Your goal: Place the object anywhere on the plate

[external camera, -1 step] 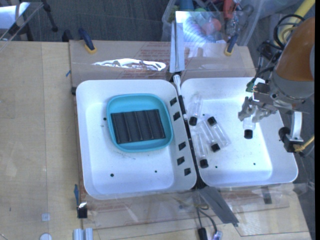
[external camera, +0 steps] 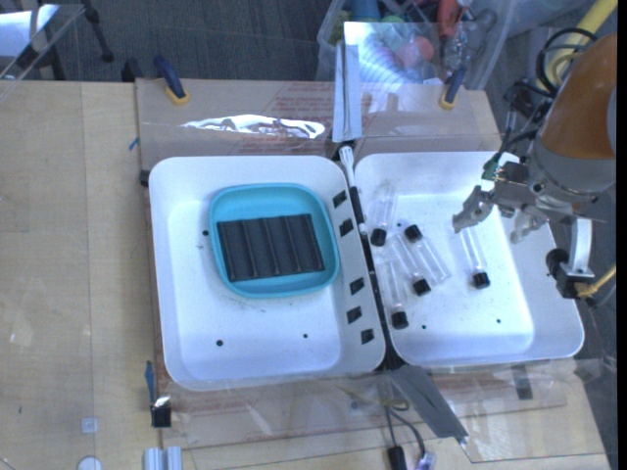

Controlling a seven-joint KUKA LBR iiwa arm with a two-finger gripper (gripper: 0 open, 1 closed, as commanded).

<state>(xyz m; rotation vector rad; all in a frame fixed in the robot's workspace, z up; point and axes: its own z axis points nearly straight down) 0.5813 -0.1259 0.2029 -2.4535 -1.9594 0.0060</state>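
Observation:
A teal plate (external camera: 271,240) with a dark ridged insert lies in the left bin (external camera: 186,292). Several clear vials with black caps lie scattered in the right bin (external camera: 509,336): one near the divider (external camera: 382,207), one in the middle (external camera: 428,260), one further right (external camera: 474,251). My gripper (external camera: 495,218) hangs over the right part of that bin, just above the rightmost vial. Its fingers (external camera: 469,211) are spread open, and nothing sits between them.
A divider strip with black clips (external camera: 351,253) separates the two bins. A clear box of colourful items (external camera: 421,13) stands behind the bench. Cardboard and a shiny sheet (external camera: 255,125) lie behind the left bin. The arm's orange band (external camera: 588,96) looms at the right.

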